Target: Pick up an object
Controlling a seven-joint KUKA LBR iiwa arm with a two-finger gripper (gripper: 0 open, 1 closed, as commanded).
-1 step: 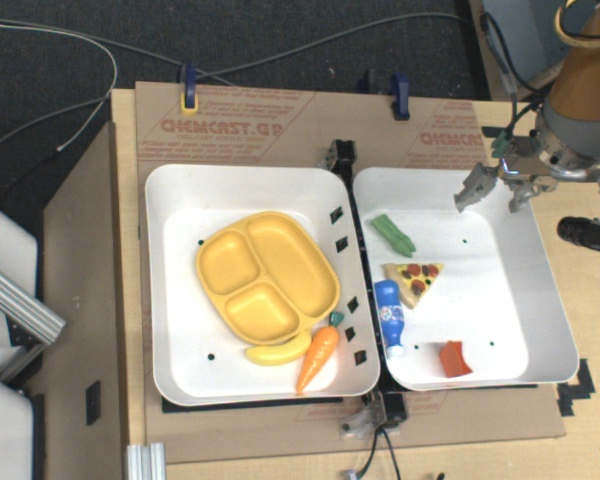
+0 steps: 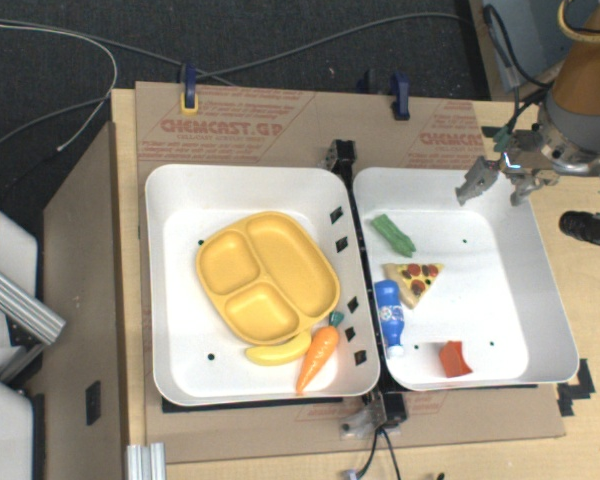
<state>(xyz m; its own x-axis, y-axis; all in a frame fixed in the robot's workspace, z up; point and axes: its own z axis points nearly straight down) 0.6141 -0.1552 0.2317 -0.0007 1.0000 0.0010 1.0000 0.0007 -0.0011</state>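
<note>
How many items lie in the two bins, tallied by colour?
Yellow: 2 (divided plate, banana)
Orange: 1 (carrot)
Green: 1 (green piece)
Blue: 1 (bottle)
Red: 1 (red block)
Multicoloured: 1 (pizza slice)
Total: 7

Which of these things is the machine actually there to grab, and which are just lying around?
Candidates to pick up:
- green piece
- pizza slice
- blue bottle
- red block
- carrot
- banana
- yellow tray
The gripper hangs over the right bin, its jaws open.

Just lying about:
- cardboard sheet
- blue clamps
- cables
</note>
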